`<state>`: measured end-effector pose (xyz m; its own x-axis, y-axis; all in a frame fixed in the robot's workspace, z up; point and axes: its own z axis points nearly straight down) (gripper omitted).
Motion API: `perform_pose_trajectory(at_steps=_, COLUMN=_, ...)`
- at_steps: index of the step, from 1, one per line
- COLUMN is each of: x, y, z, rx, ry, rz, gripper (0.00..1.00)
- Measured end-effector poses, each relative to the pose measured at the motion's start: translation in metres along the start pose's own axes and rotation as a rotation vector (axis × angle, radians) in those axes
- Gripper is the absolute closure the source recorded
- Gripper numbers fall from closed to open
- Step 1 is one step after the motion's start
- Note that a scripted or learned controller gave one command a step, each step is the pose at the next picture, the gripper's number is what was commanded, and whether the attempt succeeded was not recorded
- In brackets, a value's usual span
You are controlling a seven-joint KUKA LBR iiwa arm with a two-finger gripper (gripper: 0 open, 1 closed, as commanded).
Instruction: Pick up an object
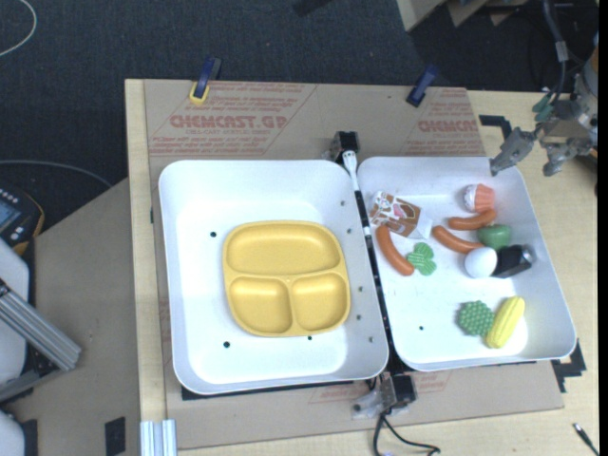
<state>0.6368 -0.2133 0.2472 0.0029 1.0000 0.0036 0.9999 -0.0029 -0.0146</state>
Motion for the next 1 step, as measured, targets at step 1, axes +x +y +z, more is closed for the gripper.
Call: perform_pose_trajectory(at_steps=1, x=0.0008, y=0.0025, z=-0.0086, rx=-0.014, ry=-0.003, rz=-0.003, gripper=0.00)
